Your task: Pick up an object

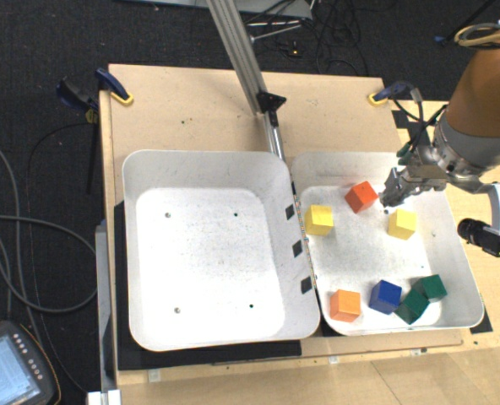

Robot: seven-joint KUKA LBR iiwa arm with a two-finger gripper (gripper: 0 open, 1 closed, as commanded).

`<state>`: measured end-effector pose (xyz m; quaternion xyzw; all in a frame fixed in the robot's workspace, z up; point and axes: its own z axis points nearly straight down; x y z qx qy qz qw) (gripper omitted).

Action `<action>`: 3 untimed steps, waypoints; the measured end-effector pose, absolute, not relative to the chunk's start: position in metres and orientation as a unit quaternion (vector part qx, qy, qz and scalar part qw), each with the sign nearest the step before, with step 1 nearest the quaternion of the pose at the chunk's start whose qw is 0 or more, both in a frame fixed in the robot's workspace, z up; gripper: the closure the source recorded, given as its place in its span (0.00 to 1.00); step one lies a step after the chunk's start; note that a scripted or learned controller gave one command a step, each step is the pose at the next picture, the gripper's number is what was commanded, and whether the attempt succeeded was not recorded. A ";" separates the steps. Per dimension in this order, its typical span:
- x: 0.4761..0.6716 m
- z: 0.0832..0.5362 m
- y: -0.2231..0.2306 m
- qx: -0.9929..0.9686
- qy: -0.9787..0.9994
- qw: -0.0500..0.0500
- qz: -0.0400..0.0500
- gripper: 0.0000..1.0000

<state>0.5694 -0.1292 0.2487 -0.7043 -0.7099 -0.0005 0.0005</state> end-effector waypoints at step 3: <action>0.580 0.240 0.027 -0.704 -0.710 0.000 -0.001 1.00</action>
